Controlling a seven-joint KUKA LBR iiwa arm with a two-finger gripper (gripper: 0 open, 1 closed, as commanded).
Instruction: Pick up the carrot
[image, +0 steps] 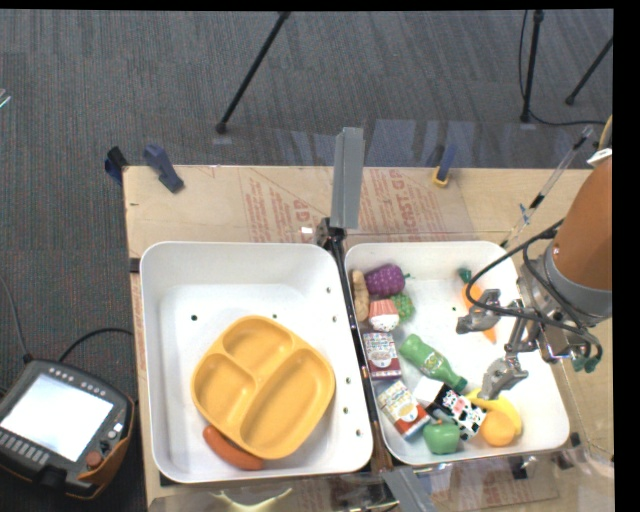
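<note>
The carrot (475, 295) is orange with a green leafy top and lies at a slant near the far right of the right bin (440, 258). My gripper (490, 350) hangs over that bin's right side, open, with its fingers spread wide. One finger (478, 322) crosses the carrot's lower part, and a bit of orange shows just past it. The other finger (502, 378) stands nearer the front, above a yellow and orange fruit (500, 425). Nothing is clamped between the fingers.
The right bin also holds purple grapes (384, 279), a small can (381, 352), a green bottle (432, 362), a carton (400, 405) and a green fruit (441, 437). The left bin (165, 300) holds a yellow divided plate (262, 385) and a sausage (233, 450).
</note>
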